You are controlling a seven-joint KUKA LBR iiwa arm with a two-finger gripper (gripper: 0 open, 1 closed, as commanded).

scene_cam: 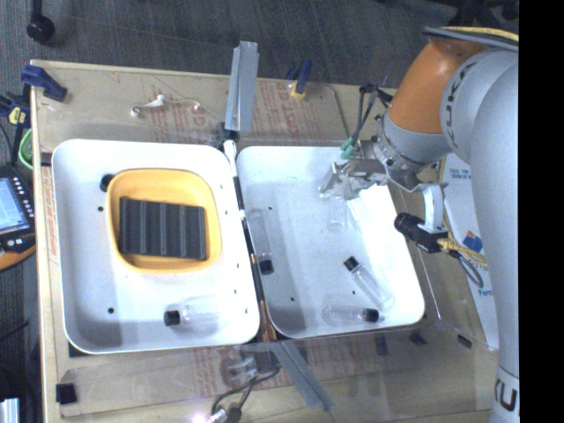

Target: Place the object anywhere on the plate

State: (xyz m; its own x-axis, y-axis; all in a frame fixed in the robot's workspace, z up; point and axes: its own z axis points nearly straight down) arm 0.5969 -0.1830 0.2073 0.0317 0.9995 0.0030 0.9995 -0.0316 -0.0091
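Note:
A yellow plate (162,187) with a dark ridged insert lies in the left bin (79,263). In the right bin (300,192) are clear vials with black caps: one (364,278) at the lower right, one (352,314) along the front wall, and one (257,240) against the left wall. Another clear vial (191,315) rests in the left bin in front of the plate. My gripper (346,180) hangs low over the back right part of the right bin. A faint clear shape just below it may be a further vial, but it is too blurred to tell.
A grey metal bar (241,86) stands on the bench behind the gap between the bins. A blue clamp (300,76) and cables sit at the back. A black handheld device (12,210) lies off the bench's left edge. Papers (463,227) lie right of the right bin.

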